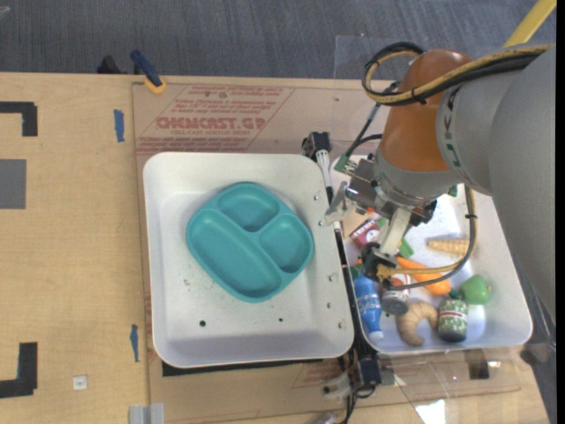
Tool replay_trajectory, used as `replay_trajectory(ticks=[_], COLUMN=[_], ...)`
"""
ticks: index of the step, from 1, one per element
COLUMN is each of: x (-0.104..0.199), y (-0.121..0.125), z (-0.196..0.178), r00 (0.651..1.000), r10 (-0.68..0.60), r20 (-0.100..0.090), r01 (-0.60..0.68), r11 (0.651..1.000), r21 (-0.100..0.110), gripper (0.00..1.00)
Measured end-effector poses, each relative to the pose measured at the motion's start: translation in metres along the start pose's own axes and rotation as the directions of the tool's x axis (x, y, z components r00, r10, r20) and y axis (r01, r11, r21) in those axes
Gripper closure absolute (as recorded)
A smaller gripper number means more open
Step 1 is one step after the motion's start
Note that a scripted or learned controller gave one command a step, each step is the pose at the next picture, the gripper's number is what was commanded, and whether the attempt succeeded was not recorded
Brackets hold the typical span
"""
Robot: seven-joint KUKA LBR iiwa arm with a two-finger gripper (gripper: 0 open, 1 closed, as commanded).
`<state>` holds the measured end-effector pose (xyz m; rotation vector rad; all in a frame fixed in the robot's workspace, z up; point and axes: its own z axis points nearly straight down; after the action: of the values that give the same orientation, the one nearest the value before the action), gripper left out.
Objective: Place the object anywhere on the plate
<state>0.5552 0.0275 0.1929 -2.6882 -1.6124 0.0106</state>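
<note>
Pick step: end effector (381,256) low among toys (424,299) in right bin (512,316); grip state cannot be told. Teal plate (250,240) sits bare in left bin (168,237). Next: secure one toy, lift, carry left.

Grey arm (494,122) from the right, wrist bent downward, claw (381,256) low.

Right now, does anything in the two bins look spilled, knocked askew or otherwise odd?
Nothing looks spilled or damaged. The teal plate lies flat but turned at an angle in the left bin, with nothing on it. The toys, including a blue bottle and a carrot, lie jumbled in the right bin under the gripper.
</note>
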Motion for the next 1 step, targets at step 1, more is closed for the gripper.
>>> replay_trajectory(ticks=[1], x=[0.0], y=[0.0], z=[0.0], r00=[1.0], r10=[0.0], r20=[0.0], r01=[0.0], r11=[1.0], r21=[0.0], gripper=[0.0])
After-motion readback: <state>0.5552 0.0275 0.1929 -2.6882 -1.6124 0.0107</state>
